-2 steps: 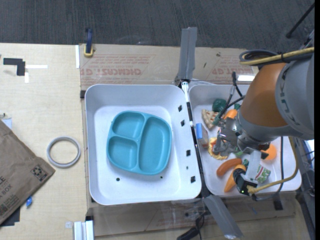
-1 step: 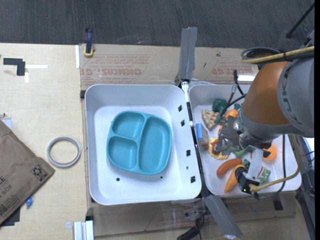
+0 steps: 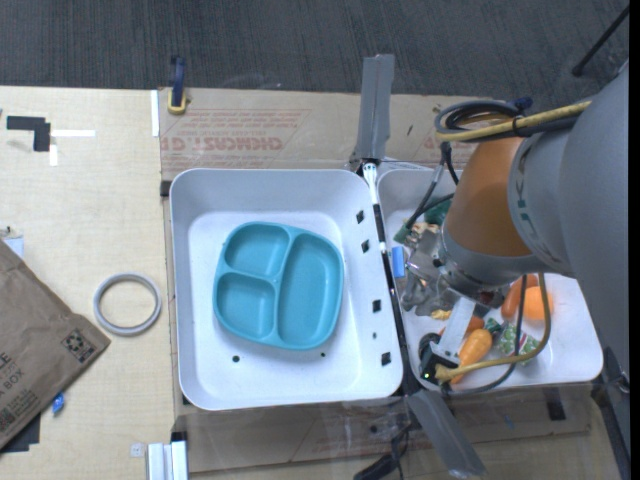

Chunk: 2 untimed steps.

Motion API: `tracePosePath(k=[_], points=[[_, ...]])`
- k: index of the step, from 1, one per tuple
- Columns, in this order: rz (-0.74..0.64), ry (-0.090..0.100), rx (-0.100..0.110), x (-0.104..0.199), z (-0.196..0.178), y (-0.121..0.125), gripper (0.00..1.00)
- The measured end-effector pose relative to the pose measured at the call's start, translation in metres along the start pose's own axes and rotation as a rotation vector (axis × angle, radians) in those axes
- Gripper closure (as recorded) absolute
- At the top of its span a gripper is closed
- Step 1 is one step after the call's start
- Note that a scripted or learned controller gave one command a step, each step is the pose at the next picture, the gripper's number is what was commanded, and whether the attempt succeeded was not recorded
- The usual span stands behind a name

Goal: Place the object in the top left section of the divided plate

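A: Where is the arm (image 3: 520, 198) working?

B: Over the right bin (image 3: 590, 353), its wrist low among the clutter there. The gripper (image 3: 432, 286) sits near that bin's left wall, but I cannot tell its state; the wrist covers too much of it.

A: And the object to be moved?

B: Probably one of the things in the right bin. An orange carrot-like piece (image 3: 474, 346) lies near the bin's front edge, another orange item (image 3: 532, 300) toward its right side. Nothing is visibly gripped.

A: The target?

B: The blue divided plate (image 3: 279, 285) lies in the middle of the left bin (image 3: 195, 368), all three sections bare.

A: What could go wrong?

B: I'd say the pick itself: the items lie crowded together, so a grab may miss or catch two. Then the carry must clear the walls between the bins. The top left section is small, beside a ridge, so a release slightly off could land in a neighbouring section.
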<state>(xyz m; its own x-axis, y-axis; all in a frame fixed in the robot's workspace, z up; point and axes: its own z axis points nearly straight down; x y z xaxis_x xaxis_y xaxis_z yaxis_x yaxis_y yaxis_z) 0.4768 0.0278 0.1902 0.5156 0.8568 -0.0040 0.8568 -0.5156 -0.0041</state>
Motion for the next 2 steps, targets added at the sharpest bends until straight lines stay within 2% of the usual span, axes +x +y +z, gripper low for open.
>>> tracePosePath(k=[1,2], points=[[0.141,0.001,-0.002,-0.038,0.000,0.023,1.00],[0.309,0.001,-0.001,-0.019,0.000,0.012,1.00]])
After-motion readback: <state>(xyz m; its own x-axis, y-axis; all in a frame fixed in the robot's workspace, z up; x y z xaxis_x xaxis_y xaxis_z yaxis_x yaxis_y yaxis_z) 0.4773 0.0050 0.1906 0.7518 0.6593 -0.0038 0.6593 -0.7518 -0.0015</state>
